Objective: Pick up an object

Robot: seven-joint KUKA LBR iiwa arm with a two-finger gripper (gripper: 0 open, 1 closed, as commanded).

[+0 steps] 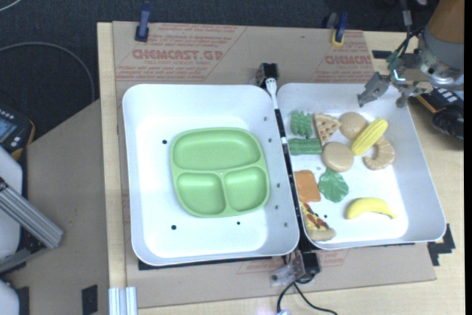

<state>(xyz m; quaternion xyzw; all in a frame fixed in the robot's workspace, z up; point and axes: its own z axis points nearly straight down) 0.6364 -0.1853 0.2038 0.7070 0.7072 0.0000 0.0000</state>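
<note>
The arm is reaching in from the right, and its gripper (389, 91) is hanging over the upper right corner of the right bin (420, 181). Its jaws are standing apart, one finger pointing left and the other angling down to the right, with nothing between them.

The toy foods are lying in a cluster in that bin, below and to the left of the jaws. Nearest is the corn cob (369, 136), resting at a slant just below the jaws but clear of them, with a tan bun (352, 122) touching its left side. A pizza slice (326, 127) and a green vegetable (301, 122) are sitting further left. A banana (370, 209) is lying well apart, near the bin's lower edge.

In the left bin (147, 181) a green divided tray (219, 171) is sitting. Both bins are resting on the tabletop (177, 48).
</note>
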